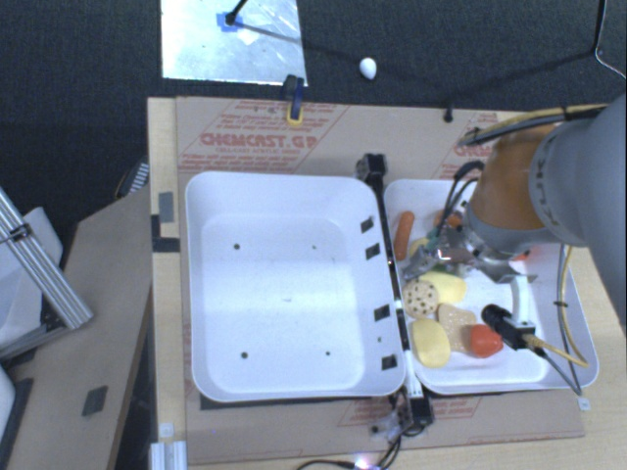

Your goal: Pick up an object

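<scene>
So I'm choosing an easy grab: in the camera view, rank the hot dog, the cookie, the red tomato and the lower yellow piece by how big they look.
1. Lower yellow piece
2. Cookie and red tomato, too alike to separate
3. Hot dog, long but thin

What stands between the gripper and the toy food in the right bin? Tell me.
Nothing visible. The gripper is low over the right bin, right beside the cookie and the yellow piece; the hot dog lies just to its left.

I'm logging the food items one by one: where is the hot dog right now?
In the camera view, the hot dog lies in the right bin, near its upper left corner beside the divide between the bins, above the cookie and left of the end effector.
</scene>
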